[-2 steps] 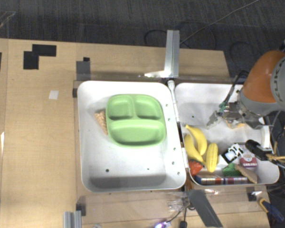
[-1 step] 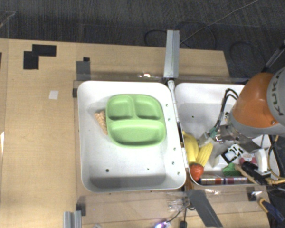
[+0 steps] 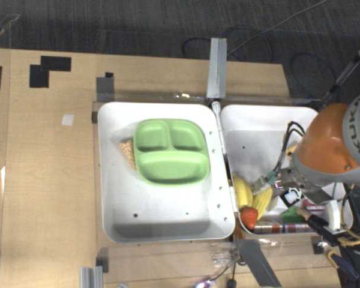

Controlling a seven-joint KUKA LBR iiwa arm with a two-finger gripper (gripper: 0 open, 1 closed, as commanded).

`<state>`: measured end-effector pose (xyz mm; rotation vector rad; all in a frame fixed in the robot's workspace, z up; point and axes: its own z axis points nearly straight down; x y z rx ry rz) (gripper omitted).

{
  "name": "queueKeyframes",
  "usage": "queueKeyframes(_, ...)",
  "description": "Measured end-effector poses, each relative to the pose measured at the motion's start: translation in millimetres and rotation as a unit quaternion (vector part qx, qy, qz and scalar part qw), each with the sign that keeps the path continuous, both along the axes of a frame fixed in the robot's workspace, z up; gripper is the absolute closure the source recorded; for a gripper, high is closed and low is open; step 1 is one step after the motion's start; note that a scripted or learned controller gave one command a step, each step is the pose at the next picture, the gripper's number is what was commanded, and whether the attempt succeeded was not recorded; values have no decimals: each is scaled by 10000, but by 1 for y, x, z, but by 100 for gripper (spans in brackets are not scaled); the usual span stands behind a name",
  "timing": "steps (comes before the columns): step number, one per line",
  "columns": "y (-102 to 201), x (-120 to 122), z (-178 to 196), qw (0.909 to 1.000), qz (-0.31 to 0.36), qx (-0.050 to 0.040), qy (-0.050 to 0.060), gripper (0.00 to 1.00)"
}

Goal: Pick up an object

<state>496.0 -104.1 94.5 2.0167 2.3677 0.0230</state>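
In the right bin [image 3: 258, 131], near its front left corner, lie a yellow banana [image 3: 242, 192], a yellow corn cob [image 3: 263, 201], a red tomato-like piece [image 3: 248, 216] and a dark marker-like stick [image 3: 279, 227] with a green piece [image 3: 293, 216] beside it. My gripper [image 3: 282, 188] hangs low over these items, just right of the corn cob, under the orange wrist band [image 3: 324, 146]. The arm body hides the fingers.
The left bin [image 3: 117, 221] holds a green divided plate [image 3: 170, 150] with a tan waffle-like piece [image 3: 128, 153] poking out at its left edge. A metal divider post [image 3: 216, 68] stands between the bins at the back. Cables hang at the right.
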Motion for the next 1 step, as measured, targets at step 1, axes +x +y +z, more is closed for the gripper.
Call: queueKeyframes(1, -49, 1, -2, 10000, 36, 37, 57, 0)
